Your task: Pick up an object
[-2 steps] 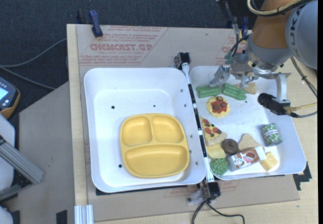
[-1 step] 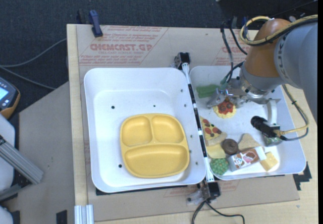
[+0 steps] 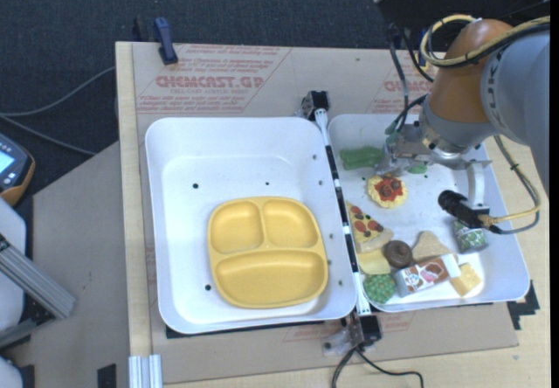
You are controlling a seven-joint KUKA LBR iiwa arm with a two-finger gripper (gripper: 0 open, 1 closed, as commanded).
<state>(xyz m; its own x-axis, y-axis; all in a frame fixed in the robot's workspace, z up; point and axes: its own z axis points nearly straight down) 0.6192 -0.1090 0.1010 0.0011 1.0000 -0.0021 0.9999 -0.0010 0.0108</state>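
Over the far end of the right bin (image 3: 515, 277), on the desk (image 3: 218, 80): gripper (image 3: 403, 153) lowered beside a green toy piece (image 3: 361, 156) and just above a round yellow-and-red toy (image 3: 386, 190). Cannot tell how far open, nor whether anything is gripped. Nearer in the same bin, heaped close together: pizza slice (image 3: 367, 227), brown donut (image 3: 398, 252), peas (image 3: 379, 288). In the left bin (image 3: 175, 150): yellow divided plate (image 3: 265, 250).

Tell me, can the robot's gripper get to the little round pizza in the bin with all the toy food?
Probably yes. The gripper hangs just above the round pizza in the right bin, and nothing lies on top of it. The green piece sits close beside it.
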